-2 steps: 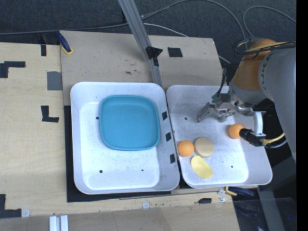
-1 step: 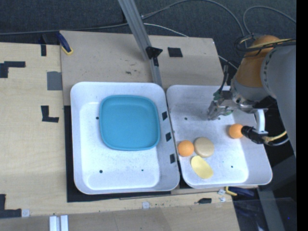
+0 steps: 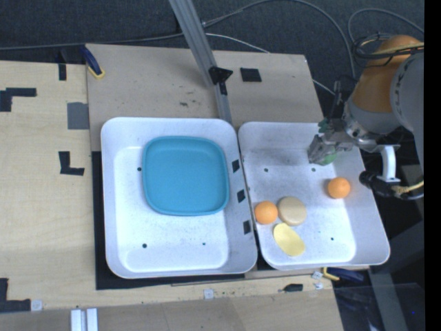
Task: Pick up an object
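Near edge of right bin (image 3: 358, 254): yellow piece (image 3: 289, 240), beige disc (image 3: 292, 210) and orange ball (image 3: 266, 212) crowded together, so a grab may knock neighbours. Second orange ball (image 3: 338, 187) alone, may roll. Farther: gripper (image 3: 324, 150), something greenish at tip, grip state unclear

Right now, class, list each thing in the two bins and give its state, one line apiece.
Blue plate: flat in the left bin.
Orange ball: loose, right bin, alone.
Second orange ball: beside the beige disc.
Beige disc: lying flat.
Yellow piece: flat, just below the disc.
Gripper: over the right bin's upper part.
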Available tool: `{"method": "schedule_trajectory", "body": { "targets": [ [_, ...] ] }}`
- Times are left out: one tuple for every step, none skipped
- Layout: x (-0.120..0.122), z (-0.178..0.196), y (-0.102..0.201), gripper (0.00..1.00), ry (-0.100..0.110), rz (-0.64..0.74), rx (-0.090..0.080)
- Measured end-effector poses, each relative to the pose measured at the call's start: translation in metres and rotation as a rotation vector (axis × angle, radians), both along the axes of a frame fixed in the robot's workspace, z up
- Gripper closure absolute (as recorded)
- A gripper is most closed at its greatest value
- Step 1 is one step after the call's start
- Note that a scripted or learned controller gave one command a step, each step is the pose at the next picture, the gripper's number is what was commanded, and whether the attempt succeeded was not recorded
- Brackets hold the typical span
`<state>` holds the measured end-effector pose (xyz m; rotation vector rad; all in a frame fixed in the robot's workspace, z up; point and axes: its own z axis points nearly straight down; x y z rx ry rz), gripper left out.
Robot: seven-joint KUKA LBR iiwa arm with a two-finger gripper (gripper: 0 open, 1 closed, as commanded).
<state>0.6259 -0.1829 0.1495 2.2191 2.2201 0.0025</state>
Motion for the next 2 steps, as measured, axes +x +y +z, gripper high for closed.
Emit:
{"method": "schedule_trajectory", "body": {
  "targets": [
    [-0.0021,0.0624,0.0018,1.00,-0.002,0.000,0.000],
    [-0.0021,0.0682,0.0020,1.00,0.003,0.000,0.001]
  ]
}}
